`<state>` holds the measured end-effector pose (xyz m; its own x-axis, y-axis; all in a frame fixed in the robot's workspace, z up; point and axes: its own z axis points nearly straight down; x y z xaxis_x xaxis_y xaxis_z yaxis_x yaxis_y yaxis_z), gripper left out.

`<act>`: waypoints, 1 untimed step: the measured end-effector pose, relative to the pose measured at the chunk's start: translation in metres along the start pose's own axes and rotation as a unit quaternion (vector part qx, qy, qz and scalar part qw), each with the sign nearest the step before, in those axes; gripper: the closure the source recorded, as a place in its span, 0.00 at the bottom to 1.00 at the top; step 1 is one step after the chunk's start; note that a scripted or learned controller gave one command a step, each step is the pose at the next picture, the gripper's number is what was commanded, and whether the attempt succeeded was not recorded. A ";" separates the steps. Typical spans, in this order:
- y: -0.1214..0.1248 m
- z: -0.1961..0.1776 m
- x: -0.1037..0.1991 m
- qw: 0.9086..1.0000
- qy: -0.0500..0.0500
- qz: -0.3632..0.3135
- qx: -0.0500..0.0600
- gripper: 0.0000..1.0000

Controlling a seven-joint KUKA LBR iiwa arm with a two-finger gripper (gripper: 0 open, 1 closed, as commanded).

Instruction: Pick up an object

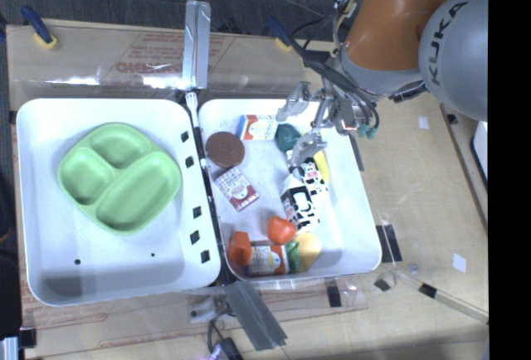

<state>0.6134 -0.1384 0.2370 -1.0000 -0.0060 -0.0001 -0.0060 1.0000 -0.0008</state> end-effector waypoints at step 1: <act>-0.020 0.116 0.066 0.996 -0.005 -0.092 0.002 0.00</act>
<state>0.5475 -0.1586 0.1205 -0.9819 -0.1892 -0.0087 -0.1892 0.9819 -0.0049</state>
